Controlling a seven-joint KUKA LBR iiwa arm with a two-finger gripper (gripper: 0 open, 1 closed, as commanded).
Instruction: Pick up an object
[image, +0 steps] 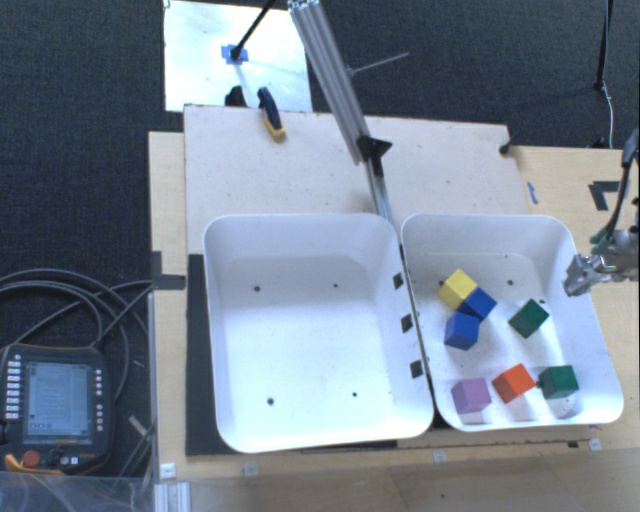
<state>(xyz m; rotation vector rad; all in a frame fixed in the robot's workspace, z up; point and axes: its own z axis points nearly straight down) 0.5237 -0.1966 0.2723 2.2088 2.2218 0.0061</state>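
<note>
Gripper (583, 275) hovers at right bin's (575, 250) rim; holding nothing.

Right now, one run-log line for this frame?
stage: approach | gripper: over right bin right rim, holding nothing | blocks in right bin: seven | left bin: no blocks

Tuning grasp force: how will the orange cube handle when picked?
The orange cube looks rigid with flat faces, so probably stable and unlikely to roll. It looks small, likely light. The purple cube and a green cube sit close, so it may nudge them.

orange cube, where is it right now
The orange cube lies in the right bin, near its front edge, between the purple cube and a green cube.
</note>
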